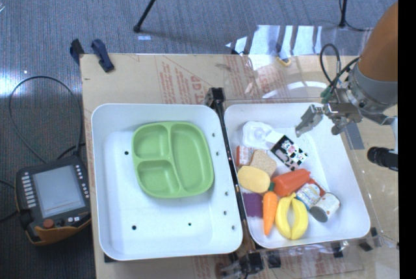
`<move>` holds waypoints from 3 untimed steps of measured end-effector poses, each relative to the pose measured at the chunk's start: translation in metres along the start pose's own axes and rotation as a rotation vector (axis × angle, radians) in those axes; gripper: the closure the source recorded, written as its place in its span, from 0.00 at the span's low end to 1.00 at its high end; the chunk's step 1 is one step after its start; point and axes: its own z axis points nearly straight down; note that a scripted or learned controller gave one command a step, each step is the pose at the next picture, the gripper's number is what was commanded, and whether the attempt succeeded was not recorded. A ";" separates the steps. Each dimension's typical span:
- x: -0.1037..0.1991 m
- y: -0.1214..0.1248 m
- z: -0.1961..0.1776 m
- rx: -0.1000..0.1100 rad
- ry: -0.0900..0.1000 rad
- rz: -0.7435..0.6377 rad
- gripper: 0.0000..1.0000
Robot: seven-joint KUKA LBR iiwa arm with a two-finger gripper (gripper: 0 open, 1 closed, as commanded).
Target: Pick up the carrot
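The gripper [323, 116] hung over the right bin's [359, 206] upper edge with its fingers spread apart and nothing between them. The carrot [269, 212] lay near the front, wedged between a purple block [251, 203] and the banana [292, 218]. Looked like a light, stiff, slick plastic toy, so I'd pinch it across the thick middle

no text can be read with any certainty. the brown board [175, 76] under the bins carries faint red printed lettering and lines toward twelve o'clock of the left bin [104, 141], too pale and skewed to make out. the small black-and-white patterned box [289, 152] in the right bin [354, 206], at about nine o'clock of the gripper [311, 119], shows marks but no legible words.
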 end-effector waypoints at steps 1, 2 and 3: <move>0.066 -0.043 0.040 0.007 0.002 -0.194 0.00; 0.055 -0.060 0.173 -0.002 -0.001 -0.403 0.00; 0.054 -0.060 0.164 0.002 0.006 -0.389 1.00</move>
